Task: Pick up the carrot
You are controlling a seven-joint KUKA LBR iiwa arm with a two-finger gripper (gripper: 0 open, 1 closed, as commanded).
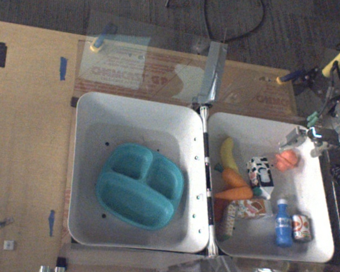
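Observation:
The carrot (235,193) lies on its side in the left part of the right bin (323,212), orange with a green end pointing right. A second, shorter orange piece (232,177) lies just above it. My gripper (303,143) hovers over the bin's upper right corner, well to the right of and above the carrot. It is open, with nothing between its fingers. A pink-orange peach (286,160) sits just below the left finger.
Around the carrot lie a yellow banana (229,152), a cow-patterned carton (260,172) and a snack box (245,209). A blue bottle (282,223) and a can (301,227) lie lower right. The left bin (96,121) holds a teal divided plate (140,185).

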